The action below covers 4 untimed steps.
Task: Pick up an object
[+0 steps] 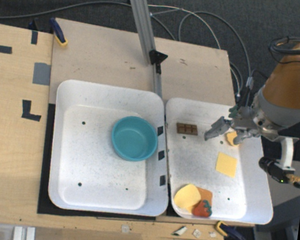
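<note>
Arm (287, 86) low over the right bin (248, 208), spread fingers (215, 130) straddling nothing, beside a yellow piece (230, 138).

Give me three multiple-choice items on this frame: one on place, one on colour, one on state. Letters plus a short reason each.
1. Where is the bowl?
A. In the left bin
B. In the right bin
C. On the bare bench

2. What colour is the flat square slice in the right bin?
A. Green
B. Yellow
C. Blue

3. How does the bowl stand?
A. Tipped on its side
B. Upside down
C. Upright, its opening facing up

Answers:
1. A: the bowl rests on the floor of the left bin, near its right wall.
2. B: the slice is pale yellow, lying flat below the gripper.
3. C: its rim and hollow inside face the camera.
</note>
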{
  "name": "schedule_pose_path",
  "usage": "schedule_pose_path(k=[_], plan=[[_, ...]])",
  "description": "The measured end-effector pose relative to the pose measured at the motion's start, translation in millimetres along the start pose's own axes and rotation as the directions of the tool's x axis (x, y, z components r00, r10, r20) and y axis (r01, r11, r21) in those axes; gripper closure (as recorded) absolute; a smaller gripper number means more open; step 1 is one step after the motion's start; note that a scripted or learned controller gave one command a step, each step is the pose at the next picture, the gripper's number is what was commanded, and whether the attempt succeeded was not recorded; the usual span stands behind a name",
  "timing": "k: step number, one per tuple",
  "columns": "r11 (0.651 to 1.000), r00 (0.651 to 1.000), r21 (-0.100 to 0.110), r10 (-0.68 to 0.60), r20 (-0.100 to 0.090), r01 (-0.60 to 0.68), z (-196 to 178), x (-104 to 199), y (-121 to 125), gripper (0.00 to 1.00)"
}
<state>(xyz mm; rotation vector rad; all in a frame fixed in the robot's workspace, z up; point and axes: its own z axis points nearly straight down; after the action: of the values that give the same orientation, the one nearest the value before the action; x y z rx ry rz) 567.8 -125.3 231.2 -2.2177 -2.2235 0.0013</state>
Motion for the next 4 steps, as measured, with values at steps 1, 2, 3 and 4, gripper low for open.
schedule_pose_path(k=[1, 2, 3, 4], plan=[[1.000, 1.000, 0.000, 0.000, 0.000, 0.000, -0.1, -0.2, 0.0, 0.00], [1.000, 1.000, 0.006, 0.001, -0.001, -0.001, 57.8, 6.1, -9.3, 0.00], [1.000, 1.000, 0.007, 0.001, -0.001, -0.001, 122.1, 8.9, -7.9, 0.00], [1.000, 1.000, 0.000, 0.001, 0.001, -0.001, 141.7, 9.2, -7.5, 0.00]])
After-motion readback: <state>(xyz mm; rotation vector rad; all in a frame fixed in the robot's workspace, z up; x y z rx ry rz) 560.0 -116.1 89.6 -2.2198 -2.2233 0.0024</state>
